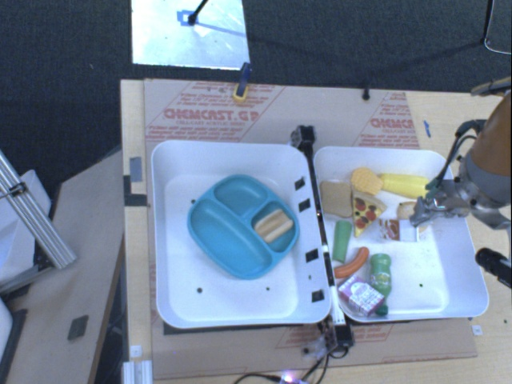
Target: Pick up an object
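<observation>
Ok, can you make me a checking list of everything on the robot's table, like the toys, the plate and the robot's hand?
Surface: wooden bench bearing the left bin and the right bin, side by side.
Job's things: in the right bin, pizza slice, corn cob, bread slice, green pod, sausage, green bottle, pink packet.
Clutter: blue divided plate in the left bin, bread roll in its compartment.
Gripper: gripper low at the right bin's right side, grasp unclear.
Cables: wires at the bench front.
Surroundings: dark carpet, shiny panel.
</observation>
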{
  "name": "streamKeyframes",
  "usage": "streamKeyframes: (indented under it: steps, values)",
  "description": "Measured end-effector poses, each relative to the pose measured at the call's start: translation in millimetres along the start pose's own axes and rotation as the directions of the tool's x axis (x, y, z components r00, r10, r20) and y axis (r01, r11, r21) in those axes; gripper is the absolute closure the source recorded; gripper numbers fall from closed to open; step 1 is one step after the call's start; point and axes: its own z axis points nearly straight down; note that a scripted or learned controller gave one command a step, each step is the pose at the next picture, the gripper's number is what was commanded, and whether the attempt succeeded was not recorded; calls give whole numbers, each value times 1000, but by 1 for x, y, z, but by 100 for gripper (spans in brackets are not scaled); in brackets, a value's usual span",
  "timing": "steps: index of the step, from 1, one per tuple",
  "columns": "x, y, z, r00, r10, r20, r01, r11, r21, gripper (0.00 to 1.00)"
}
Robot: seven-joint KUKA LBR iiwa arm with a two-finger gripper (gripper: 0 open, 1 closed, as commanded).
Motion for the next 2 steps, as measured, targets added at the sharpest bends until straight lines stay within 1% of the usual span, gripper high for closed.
streamKeyframes:
  steps: [1, 2]
  values:
    - [0, 2, -30, 1000, 1, 0, -1, 1000, 1, 100]
    - [57, 0, -22, 1000, -4, -4, 4, 1000, 7, 100]
